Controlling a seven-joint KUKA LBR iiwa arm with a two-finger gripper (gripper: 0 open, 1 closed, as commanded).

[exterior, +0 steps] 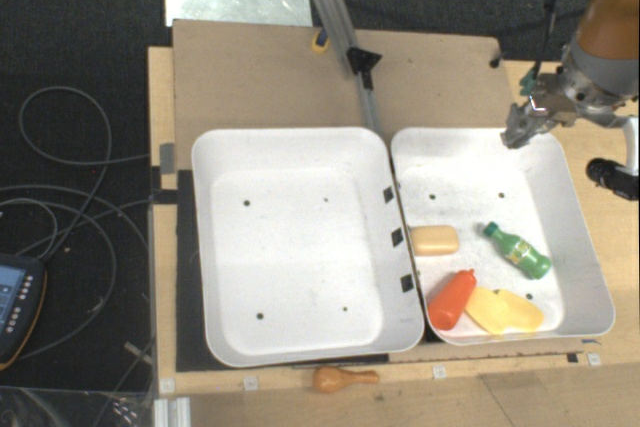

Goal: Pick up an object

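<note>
Nearest, well below the gripper (520, 127), lie a red bottle (452, 299), yellow banana (505, 311) and green bottle (519, 250); its grip I cannot tell.

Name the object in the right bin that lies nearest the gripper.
The green bottle, lying on its side. It is closer to the gripper than the tan block, red bottle or yellow piece.

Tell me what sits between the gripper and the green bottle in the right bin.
Nothing sits there. In the camera view, bare white floor of the right bin separates the gripper, at the bin's far right corner, from the green bottle.
</note>
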